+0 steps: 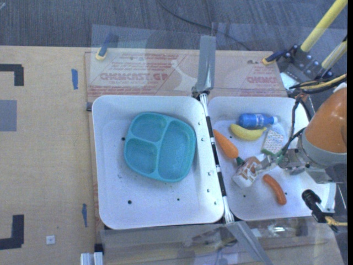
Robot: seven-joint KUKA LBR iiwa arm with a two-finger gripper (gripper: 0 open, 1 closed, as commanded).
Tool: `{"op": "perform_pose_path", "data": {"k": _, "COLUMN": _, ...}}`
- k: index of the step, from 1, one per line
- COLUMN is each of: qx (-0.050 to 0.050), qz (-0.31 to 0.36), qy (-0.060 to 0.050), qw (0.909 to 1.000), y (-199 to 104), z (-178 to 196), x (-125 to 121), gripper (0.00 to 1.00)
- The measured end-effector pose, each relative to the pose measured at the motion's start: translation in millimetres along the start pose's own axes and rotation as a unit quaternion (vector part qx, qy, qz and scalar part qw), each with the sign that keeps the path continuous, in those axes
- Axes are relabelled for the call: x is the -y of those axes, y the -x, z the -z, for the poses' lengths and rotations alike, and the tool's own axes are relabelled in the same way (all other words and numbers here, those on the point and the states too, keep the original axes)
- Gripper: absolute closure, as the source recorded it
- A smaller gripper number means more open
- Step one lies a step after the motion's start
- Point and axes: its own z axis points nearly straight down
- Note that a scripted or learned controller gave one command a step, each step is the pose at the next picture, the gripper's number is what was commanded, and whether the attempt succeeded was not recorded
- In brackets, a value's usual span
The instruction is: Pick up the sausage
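Hovering in the right bin [242, 211], tool [281, 160] is sitting just above the sausage [274, 189], which is lying free on the bin floor beside a small pouch [248, 171]; tool state unreadable.

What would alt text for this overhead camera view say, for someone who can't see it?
An orange sausage lies in the right white bin, with the robot's gripper just above it beside a small carton. That bin also holds a carrot, banana and blue bottle; the left bin holds a teal divided plate.
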Motion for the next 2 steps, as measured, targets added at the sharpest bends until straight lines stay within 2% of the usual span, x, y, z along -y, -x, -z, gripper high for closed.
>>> {"op": "perform_pose_path", "data": {"k": 1, "qx": 0.005, "qz": 0.038, "qy": 0.003, "qw": 0.9993, "y": -17.7, "z": 0.9, "x": -2.2, "gripper": 0.00}}
{"op": "perform_pose_path", "data": {"k": 2, "qx": -0.002, "qz": 0.038, "qy": -0.002, "qw": 0.9993, "y": -9.2, "z": 0.2, "x": -0.7, "gripper": 0.00}}
